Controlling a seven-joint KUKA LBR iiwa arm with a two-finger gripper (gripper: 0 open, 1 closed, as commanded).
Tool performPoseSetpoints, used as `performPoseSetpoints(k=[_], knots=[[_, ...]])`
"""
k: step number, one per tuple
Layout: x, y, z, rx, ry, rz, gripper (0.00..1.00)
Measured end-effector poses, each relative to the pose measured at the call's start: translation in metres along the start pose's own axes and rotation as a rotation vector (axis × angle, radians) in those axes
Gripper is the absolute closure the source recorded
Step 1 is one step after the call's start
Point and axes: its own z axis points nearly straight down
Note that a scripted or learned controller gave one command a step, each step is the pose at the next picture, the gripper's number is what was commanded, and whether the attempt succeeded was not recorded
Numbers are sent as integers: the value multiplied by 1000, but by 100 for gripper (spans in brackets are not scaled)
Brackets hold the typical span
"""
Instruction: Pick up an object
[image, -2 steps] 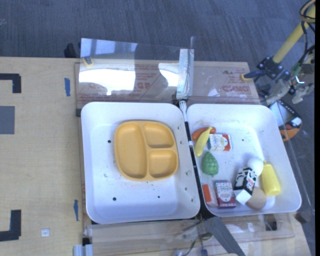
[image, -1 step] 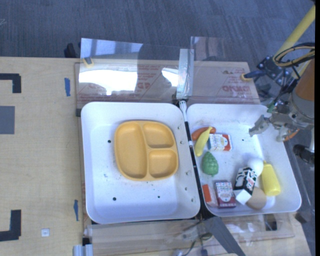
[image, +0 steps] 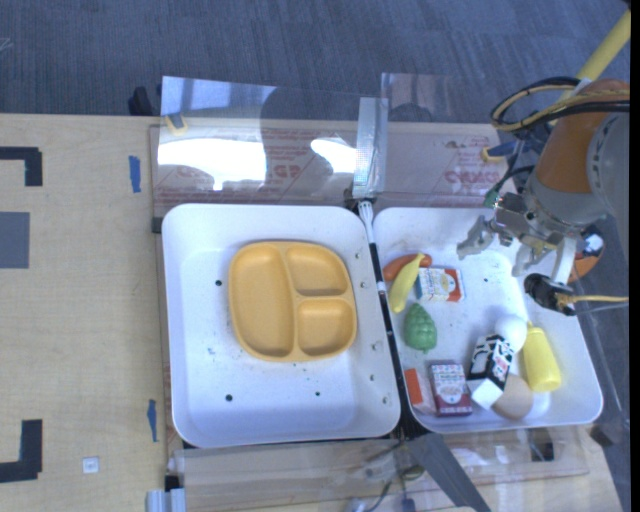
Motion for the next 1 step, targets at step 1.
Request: performPoseSetpoints(k=[1], knots=[[65, -7, 1, 0, 1, -191, 0]])
